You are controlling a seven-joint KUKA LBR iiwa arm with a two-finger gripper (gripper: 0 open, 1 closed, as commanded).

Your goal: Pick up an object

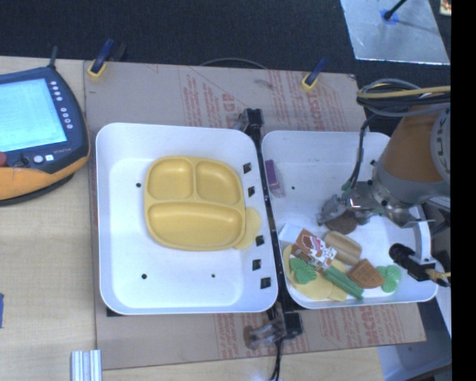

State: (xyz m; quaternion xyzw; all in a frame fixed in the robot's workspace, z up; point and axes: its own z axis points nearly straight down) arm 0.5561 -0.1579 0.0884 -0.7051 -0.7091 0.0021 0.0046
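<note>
A robot pincer point(343, 210) hangs low in the right bin point(317, 153) — just above a toy food pile point(337, 267); finger state unclear.

Both white bins, the left bin point(119, 213) and the right bin point(309, 153), are showing smooth, slightly glossy plastic. The yellow divided plate point(194, 203) is presenting matt, smooth plastic. The gripper point(345, 210) is reflecting light as bare metal. The cardboard sheet point(190, 94) beneath is appearing matt and papery, and the bench top point(32, 292) is showing a pale wood-like finish.
</note>
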